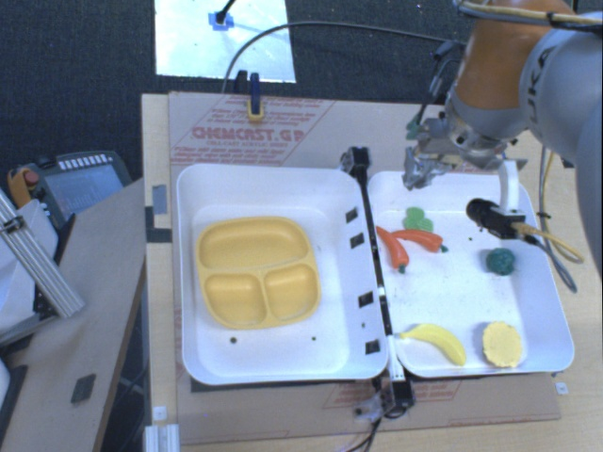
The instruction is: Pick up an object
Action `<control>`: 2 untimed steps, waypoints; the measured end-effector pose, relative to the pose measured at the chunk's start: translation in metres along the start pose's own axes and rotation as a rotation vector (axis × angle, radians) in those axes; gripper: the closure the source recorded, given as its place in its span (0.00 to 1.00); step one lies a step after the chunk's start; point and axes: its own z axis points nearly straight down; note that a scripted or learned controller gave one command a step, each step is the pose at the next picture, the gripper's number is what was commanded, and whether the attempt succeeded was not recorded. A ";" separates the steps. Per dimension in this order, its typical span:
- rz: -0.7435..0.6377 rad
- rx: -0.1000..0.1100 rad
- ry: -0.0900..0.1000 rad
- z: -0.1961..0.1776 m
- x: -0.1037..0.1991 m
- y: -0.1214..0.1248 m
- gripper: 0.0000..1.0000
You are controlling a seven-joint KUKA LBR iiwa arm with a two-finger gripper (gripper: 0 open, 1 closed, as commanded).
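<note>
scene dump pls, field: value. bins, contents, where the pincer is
left bin: holds one yellow divided tray, three compartments
right bin: six loose items
far side of right bin: green piece, two orange carrot-like pieces just nearer than it
right side: dark teal ball
near edge: banana, yellow round piece
pincer: over the right bin's far left part, just beyond the green piece
held: nothing seen in the pincer

You get bright, even light from above: the bins (236,182) nearly wash out, the sheet (221,26) up top glares, shadows are faint.
</note>
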 end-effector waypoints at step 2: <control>0.000 0.000 0.000 0.003 0.116 -0.011 1.00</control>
